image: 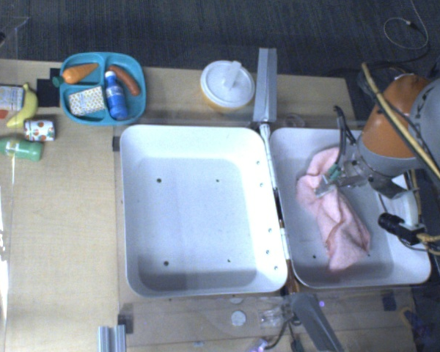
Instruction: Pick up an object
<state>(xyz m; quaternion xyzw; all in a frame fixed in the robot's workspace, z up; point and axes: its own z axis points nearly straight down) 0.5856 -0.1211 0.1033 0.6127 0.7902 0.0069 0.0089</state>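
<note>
Now the arm (418, 116) is down in the right bin (301, 262), its gripper (330, 182) pressed onto the upper part of the pink cloth (334, 215), which lies crumpled across the middle of that bin. How the jaws stand, I cannot tell from here. The left bin (198, 211) sits alongside. Beyond on the surface (51, 233): a blue divided tray (103, 86) and a white lidded cup (227, 84).

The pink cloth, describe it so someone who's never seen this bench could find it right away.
Two shallow white bins sit side by side; look in the right-hand bin, the one the grey arm reaches into. The pink cloth lies crumpled along its middle, with the hand at its upper end. It is the one soft, pink thing in either bin.
</note>
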